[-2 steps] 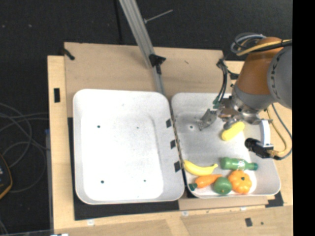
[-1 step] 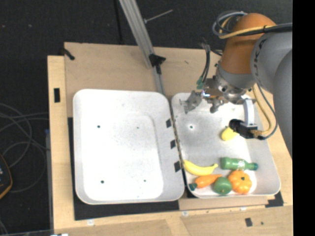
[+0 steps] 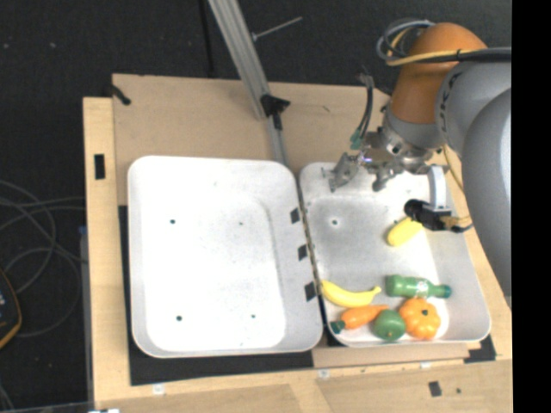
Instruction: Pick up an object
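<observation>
My gripper [image 3: 360,175] hovers over the far edge of the right bin [image 3: 344,222], its two fingers spread open with nothing between them. A yellow lemon [image 3: 402,231] lies to its right and nearer the front. Along the bin's front edge sit a banana [image 3: 349,295], a green bottle [image 3: 417,287], a carrot [image 3: 362,317], a green pepper [image 3: 389,325] and a small orange pumpkin [image 3: 421,317]. None of them touches the gripper.
The left bin [image 3: 207,248] stands beside the right one, joined by a hinged divider [image 3: 303,252]. A slanted metal rail [image 3: 245,46] reaches down to the bins' far edge. The bench's cardboard top [image 3: 189,114] runs behind both bins.
</observation>
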You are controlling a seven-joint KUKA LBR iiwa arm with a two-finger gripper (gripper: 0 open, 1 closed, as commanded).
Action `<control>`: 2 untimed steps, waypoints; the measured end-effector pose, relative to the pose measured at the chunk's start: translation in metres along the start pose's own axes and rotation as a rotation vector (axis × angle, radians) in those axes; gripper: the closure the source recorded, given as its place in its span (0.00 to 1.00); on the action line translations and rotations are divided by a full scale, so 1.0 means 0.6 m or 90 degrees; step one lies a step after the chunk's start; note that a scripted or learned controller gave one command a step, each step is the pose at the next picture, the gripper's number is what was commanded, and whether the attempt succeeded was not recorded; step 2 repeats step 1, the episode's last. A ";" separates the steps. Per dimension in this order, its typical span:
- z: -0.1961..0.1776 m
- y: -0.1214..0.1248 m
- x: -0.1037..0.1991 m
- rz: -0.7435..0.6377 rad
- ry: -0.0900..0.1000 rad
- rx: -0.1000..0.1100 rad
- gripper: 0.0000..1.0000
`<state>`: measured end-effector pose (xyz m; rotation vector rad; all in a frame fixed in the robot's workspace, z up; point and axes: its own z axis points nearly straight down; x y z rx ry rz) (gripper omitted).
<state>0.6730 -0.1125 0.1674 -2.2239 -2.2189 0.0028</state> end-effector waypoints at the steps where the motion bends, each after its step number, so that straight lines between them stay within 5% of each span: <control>1: 0.069 0.021 -0.039 0.000 0.000 0.001 0.00; 2: 0.069 0.021 -0.039 0.000 0.000 0.001 0.00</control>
